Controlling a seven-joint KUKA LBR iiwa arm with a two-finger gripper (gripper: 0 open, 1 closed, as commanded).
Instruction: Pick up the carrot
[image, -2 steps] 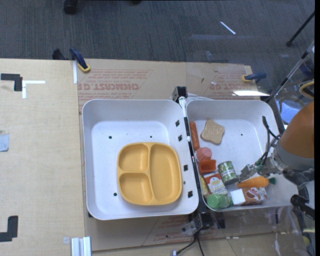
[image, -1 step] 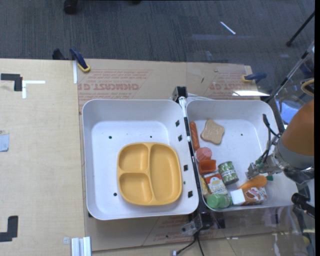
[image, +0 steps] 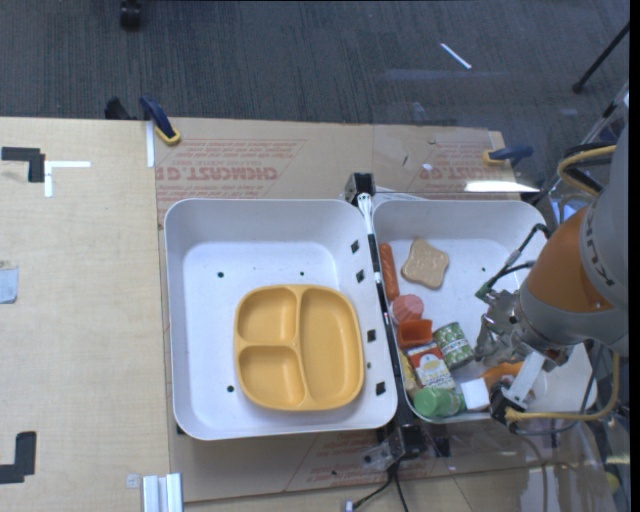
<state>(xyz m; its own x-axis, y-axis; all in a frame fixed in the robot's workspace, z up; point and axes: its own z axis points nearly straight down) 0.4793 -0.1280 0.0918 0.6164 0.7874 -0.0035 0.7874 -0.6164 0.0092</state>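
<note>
The carrot lies in the lower right of the frame, on the floor of the right bin near its front wall. Only a short bright-orange stretch shows under the hand. That stretch runs roughly left to right, rising a little towards the right, and I cannot tell which end is the tip. The hand hangs right over it at the end of the grey arm with the orange band. I cannot tell whether the hand is open or closed, nor whether it grips the carrot.

Left of the carrot sit a green can, a small printed packet and a green round piece. A bread slice lies further up. The left bin holds a yellow divided plate on the worktop.
</note>
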